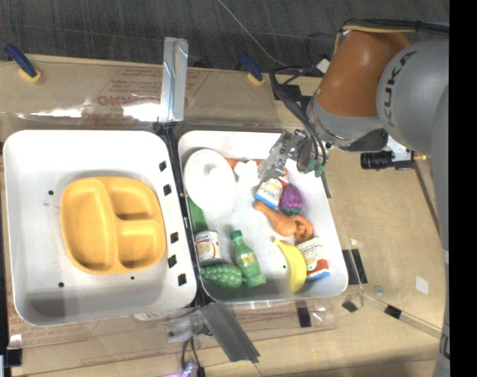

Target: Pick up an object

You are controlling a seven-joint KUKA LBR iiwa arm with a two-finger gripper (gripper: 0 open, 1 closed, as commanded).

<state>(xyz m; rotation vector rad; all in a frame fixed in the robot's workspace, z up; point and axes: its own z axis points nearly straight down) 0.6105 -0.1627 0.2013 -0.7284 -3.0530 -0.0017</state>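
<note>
A tan wooden desk (pixel 379 242) carries two shallow white plastic bins; dark carpet lies beyond. The metal end effector (pixel 289 157) hovers over the right bin (pixel 332 234); I cannot tell its grip state.

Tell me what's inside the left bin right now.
The left bin holds a yellow divided tray, lying flat with its compartments bare. Whatever might lie under the tray is covered and cannot be seen. The toys all sit in the right bin, where the gripper hangs.

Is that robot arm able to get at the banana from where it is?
Probably yes. The banana lies uncovered near the right bin's front, and the claw hangs over that same bin.
</note>
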